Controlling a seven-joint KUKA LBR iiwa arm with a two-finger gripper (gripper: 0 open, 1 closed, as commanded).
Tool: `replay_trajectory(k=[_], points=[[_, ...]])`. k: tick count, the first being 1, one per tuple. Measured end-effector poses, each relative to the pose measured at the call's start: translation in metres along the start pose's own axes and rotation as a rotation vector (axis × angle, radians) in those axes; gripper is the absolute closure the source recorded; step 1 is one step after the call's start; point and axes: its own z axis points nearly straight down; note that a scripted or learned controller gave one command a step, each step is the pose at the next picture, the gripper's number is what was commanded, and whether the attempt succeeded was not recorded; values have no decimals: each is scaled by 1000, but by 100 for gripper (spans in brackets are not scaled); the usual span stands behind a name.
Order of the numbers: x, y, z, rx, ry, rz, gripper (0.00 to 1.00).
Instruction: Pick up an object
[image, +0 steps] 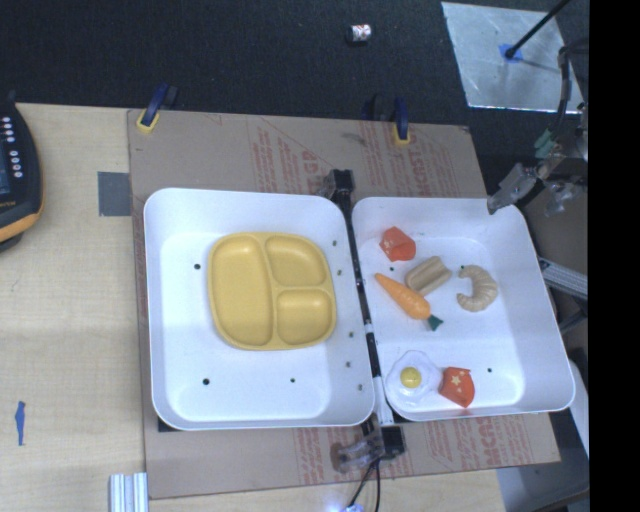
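Observation:
The right bin (520, 330) holds several small toy foods. A red chunk (397, 243) lies near its back left corner. An orange carrot (404, 296) lies aslant beside a tan bread roll (428, 274). A pale croissant (478, 288) is to their right. At the front of the bin sit a fried egg (411, 378) and a red wedge (457, 386), close together. In the left bin (180, 380) lies a yellow divided plate (270, 290).
Both bins rest on a cardboard sheet (250, 150) held by blue clamps (401, 125) at the back. Grey hardware (525, 180) overhangs the right bin's back right corner. A black and orange handset (15, 170) lies at the far left of the bench.

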Motion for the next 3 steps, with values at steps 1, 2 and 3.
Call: replay_trajectory(k=[1,2,3], points=[[85,32,104,8,4,-8,0],[96,33,205,9,2,-3,0],[90,39,198,-3,-1,0,0]])
